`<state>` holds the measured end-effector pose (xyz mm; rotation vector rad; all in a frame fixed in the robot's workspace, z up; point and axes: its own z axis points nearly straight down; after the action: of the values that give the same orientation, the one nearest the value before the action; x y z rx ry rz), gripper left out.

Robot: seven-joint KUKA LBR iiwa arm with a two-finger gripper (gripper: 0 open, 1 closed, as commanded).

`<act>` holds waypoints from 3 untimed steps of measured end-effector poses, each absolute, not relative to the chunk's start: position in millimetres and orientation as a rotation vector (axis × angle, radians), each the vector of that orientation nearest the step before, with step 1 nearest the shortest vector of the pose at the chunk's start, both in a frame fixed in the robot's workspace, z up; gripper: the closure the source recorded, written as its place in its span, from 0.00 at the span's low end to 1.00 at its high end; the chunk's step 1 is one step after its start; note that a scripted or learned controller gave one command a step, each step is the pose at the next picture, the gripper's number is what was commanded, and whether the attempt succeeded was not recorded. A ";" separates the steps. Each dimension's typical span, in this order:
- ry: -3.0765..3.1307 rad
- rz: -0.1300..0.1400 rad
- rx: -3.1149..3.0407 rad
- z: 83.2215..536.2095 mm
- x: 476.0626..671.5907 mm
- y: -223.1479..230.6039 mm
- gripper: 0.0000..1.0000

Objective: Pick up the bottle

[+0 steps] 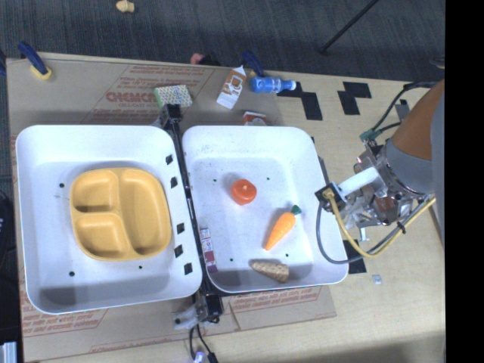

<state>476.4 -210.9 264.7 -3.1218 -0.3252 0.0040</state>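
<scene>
Well left of the gripper (pixel 361 209), on the floor of the right bin (pixel 227 138): small orange bottle (pixel 243 191), apparently upright and seen from above, apart from everything else in the bin.

Nearer the gripper and a little toward the camera from the bottle: toy carrot (pixel 278 229), lying slantwise, green end pointing to the gripper's side. Closer to the camera than the carrot, by the bin's near wall: brown bread-like piece (pixel 270 269).

Gripper itself outside the bin, just past its right wall, over the bench (pixel 408 308), well apart from the bottle. Nothing visibly in its grasp; whether released or clenched cannot be told (too much cable and metal clutter around it). Yellow cable (pixel 336 252) looping beneath it across the bin's corner.

Farther left still, past the bottle: left bin (pixel 30 203), with a yellow divided plate (pixel 119 212) in it.

Away from the camera, beyond the right bin's far wall, on the bench: blue item (pixel 265 85) lying on its side, small carton (pixel 231 88) just beside it, green sponge (pixel 172 94) farther left.
</scene>
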 end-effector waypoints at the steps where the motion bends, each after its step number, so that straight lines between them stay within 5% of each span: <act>1: -0.326 0.008 -3.120 252.8 476.0 -210.3 1.00; 3: -0.325 0.011 -3.118 232.0 475.7 -210.1 1.00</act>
<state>475.7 -210.1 232.0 -3.1185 -0.3252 0.0107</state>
